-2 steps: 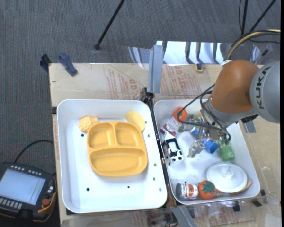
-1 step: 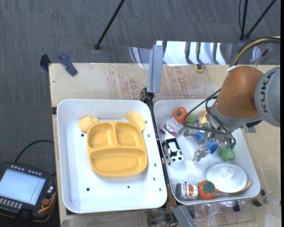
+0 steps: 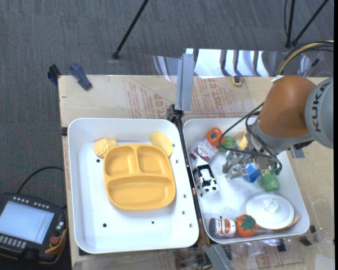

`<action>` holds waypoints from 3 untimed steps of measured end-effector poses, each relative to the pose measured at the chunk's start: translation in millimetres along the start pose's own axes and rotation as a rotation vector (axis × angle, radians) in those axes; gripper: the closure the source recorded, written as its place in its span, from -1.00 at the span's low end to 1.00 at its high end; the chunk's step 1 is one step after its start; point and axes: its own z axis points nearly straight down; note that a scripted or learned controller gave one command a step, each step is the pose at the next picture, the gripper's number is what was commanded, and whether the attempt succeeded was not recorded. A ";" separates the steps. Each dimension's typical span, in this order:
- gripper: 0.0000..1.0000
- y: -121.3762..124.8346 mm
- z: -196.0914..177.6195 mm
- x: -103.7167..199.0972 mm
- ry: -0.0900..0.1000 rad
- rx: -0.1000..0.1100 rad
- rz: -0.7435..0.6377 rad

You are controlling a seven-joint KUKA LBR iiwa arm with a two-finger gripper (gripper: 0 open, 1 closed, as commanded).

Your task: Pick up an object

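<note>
Right white bin (image 3: 302, 202): tool (image 3: 235, 169), grip state unclear, beside upright blue block (image 3: 252, 173).

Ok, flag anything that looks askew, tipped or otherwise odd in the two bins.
Little stands out. In the right bin, the small can lies on its side by the near wall. In the left bin, the yellow divided tray sits slightly askew.

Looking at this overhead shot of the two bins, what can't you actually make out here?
- Gripper: its metal parts blur together in the camera view, so its state and any hold are unclear.
- Blue block and green block: partly hidden by the gripper and wrist.
- Small can: label too small to read.
- Yellow piece: mostly covered by the arm's orange band.
</note>
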 end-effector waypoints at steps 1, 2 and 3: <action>-1.00 0.3 0.0 -0.1 0.000 0.000 -0.001; 1.00 0.8 -8.7 -1.3 -0.001 0.000 -0.003; 1.00 64.5 -97.2 -18.8 -0.012 0.000 -0.005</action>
